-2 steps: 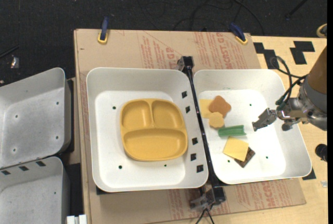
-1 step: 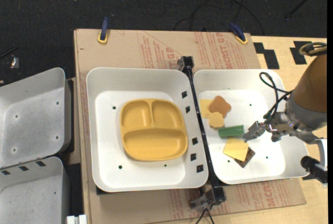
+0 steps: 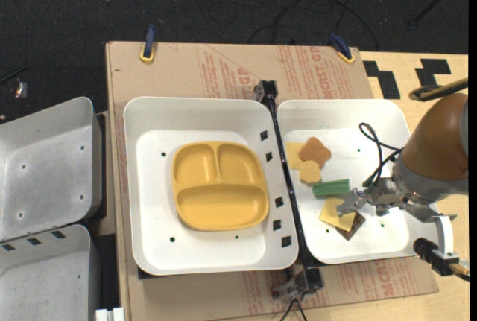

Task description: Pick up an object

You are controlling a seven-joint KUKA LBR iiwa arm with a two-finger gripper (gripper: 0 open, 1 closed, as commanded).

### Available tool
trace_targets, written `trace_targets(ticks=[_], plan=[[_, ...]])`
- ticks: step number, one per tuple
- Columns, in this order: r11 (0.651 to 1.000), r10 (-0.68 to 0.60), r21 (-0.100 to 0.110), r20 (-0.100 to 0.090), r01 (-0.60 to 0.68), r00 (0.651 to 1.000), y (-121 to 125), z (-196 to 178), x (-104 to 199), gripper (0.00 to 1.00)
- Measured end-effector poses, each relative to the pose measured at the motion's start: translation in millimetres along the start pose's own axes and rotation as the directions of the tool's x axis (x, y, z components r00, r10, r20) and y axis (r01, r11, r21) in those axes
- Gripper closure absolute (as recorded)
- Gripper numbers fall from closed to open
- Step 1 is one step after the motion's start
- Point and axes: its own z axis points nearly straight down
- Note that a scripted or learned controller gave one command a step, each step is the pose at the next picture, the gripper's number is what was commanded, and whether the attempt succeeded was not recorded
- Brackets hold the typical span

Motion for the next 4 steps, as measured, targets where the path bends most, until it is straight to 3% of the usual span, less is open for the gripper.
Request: trace_targets(ticks=[1, 2, 3, 4], plan=[[1.000, -0.001, -0.009, -0.001, 0.001, 1.000, 1.8, 15.2, 1.1, 0.00], [1.000, -0.001, -0.015, 0.001, 0.001, 1.000, 3.5, 3.5, 1.5, 1.00], [1.000, -0.005, -0.011, 0.004, 0.005, 1.000, 2.0, -59.2, 3.7, 1.00], [1.000, -0.005, -0.011, 0.004, 0.005, 1.000, 3.2, -98.4, 3.6, 1.00]])
